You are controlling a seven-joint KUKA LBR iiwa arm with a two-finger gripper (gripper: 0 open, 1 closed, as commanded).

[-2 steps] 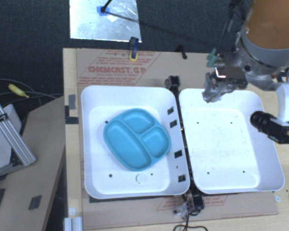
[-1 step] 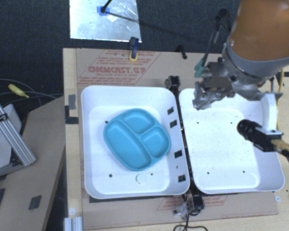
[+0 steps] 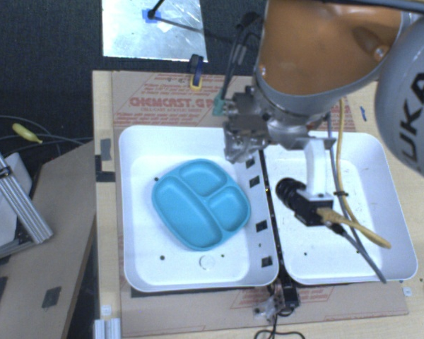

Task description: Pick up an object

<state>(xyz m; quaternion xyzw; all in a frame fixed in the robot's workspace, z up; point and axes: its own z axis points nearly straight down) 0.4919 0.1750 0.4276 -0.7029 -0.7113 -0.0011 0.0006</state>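
The claw (image 3: 240, 149) is hanging by the blue plate (image 3: 201, 203) in the left bin (image 3: 138, 189); I cannot tell its state. It could be sliding off the smooth, wide plate.

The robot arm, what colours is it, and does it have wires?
The arm is grey with a wide orange band and big black letters on its side. Its claw is dull grey metal. Thin dark cables run by it, and a yellow cable trails below.
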